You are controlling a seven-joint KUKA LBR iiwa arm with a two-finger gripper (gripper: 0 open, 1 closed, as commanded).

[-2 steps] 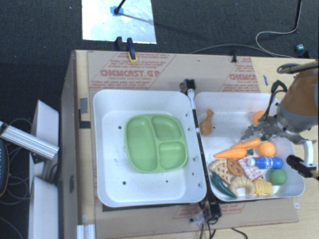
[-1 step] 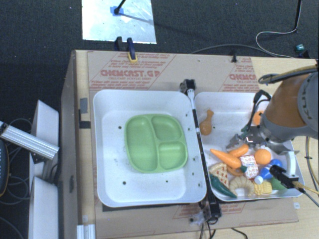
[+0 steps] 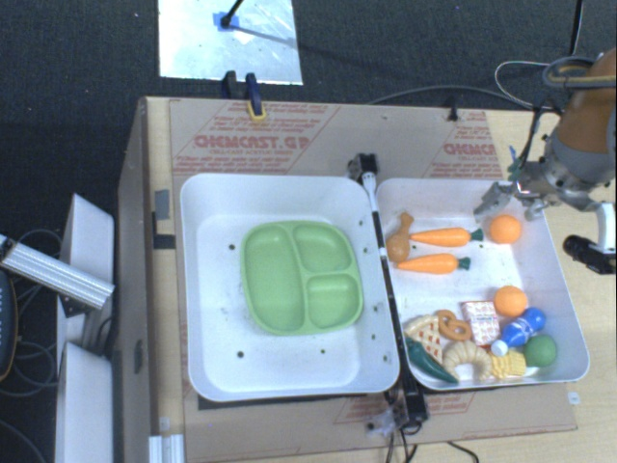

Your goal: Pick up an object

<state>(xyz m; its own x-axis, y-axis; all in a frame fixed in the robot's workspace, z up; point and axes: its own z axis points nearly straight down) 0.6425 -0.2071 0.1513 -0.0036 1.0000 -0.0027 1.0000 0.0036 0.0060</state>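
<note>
Orange ball [image 3: 504,229] sits in the right bin's [image 3: 564,287] far corner, just beside the hand [image 3: 509,197], whose fingers seem spread wide, holding nothing. It looks light, smooth, likely slippery; grip it across its widest middle.

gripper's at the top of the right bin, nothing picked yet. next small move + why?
Probably a short move toward the orange ball and then down over it. The gripper hovers at the far edge of the right bin just above that ball, with nothing visibly between its fingers. The ball sits apart from the carrots, so it looks like the nearest uncluttered target.
</note>
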